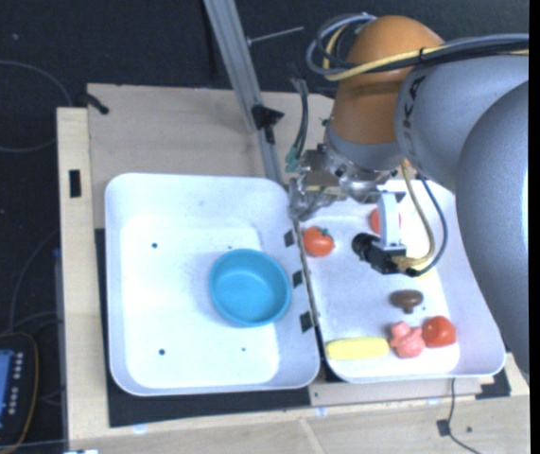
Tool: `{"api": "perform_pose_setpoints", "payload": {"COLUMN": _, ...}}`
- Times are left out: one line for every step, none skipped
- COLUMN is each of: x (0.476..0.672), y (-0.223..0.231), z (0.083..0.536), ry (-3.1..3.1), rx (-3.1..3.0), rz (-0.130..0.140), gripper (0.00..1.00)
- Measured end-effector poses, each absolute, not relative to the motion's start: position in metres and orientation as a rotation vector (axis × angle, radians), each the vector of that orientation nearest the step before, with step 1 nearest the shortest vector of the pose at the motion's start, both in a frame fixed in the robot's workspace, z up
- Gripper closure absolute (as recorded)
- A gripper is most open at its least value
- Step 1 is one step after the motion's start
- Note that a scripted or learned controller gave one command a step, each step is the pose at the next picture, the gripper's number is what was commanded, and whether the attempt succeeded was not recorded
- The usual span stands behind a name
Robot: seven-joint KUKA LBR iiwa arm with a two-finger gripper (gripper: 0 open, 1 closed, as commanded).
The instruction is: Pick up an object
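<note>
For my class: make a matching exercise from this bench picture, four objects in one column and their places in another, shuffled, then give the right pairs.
Objects:
1. blue bowl
2. yellow object
3. orange-red tomato-like object
4. brown object

Places:
A. right bin, along its near edge, left of the pink object
B. right bin, close to the divider, just below the gripper
C. left bin, toward its right side
D. right bin, just above the pink object and the red object

Pairs: 1-C, 2-A, 3-B, 4-D
</note>
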State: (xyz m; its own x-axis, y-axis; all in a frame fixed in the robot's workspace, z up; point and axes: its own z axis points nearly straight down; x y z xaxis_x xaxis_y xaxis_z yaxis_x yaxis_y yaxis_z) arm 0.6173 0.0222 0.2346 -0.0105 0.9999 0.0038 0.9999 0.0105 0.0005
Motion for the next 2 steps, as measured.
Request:
{"api": "perform_pose_setpoints", "payload": {"x": 0.6055, "y": 0.0755, "z": 0.2277, "ry": -2.229, "rx": -2.207, "rz": 0.003, "gripper": 1.0}}
{"api": "perform_pose_setpoints", "payload": {"x": 0.606, "y": 0.0723, "z": 0.2276, "ry": -2.224, "rx": -2.212, "rz": 0.003, "gripper": 0.0}}
